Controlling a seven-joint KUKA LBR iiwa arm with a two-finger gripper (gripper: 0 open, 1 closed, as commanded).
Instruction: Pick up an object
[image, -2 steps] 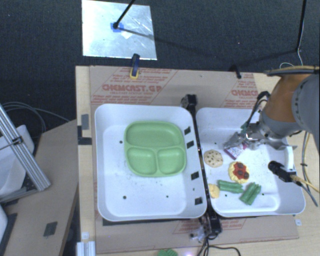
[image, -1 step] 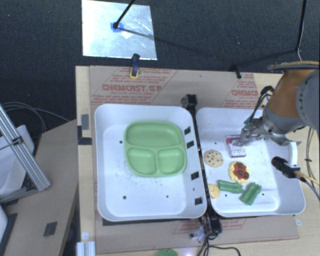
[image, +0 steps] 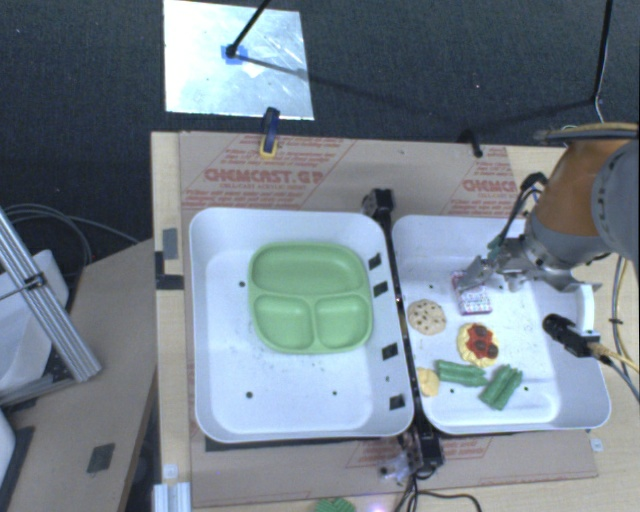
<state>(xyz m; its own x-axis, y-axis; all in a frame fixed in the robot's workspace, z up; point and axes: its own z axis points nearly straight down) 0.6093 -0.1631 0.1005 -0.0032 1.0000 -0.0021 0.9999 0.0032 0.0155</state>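
The gripper (image: 478, 272) is seen low in the right bin (image: 575, 405), right of centre; its jaw state cannot be told. A pink-patterned block (image: 473, 300) lies just beneath it.

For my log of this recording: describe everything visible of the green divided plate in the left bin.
The green plate is pale green, looks like smooth plastic, and has a rounded-rectangle shape with three compartments: one wide one at the far side and two smaller ones nearer the camera. It lies flat and upright on the floor of the left bin, roughly central. Nothing sits in it, and nothing else touches it.
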